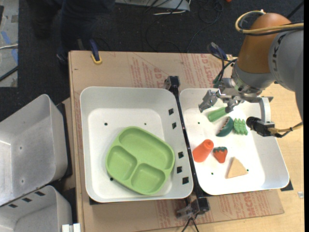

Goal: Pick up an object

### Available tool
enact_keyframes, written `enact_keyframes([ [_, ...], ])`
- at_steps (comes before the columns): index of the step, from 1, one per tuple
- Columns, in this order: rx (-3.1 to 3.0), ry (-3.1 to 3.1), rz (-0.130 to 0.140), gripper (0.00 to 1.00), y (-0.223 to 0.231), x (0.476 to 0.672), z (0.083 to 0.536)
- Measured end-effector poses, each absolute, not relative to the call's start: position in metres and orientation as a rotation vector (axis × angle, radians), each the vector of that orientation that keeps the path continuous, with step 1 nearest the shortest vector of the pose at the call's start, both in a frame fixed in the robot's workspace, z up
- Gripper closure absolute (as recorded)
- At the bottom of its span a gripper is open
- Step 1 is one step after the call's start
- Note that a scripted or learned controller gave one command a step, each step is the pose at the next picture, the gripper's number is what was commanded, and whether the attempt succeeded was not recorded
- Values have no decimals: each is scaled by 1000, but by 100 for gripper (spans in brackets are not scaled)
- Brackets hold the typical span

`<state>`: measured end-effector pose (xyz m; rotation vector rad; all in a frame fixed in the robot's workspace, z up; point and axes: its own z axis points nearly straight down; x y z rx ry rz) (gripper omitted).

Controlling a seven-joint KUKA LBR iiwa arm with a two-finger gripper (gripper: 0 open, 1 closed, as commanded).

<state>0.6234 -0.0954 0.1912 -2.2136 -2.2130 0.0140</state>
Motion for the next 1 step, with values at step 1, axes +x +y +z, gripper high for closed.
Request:
enact_keyframes([
  [1, -2219, -2223, 0, 0, -95, 627, 200],
])
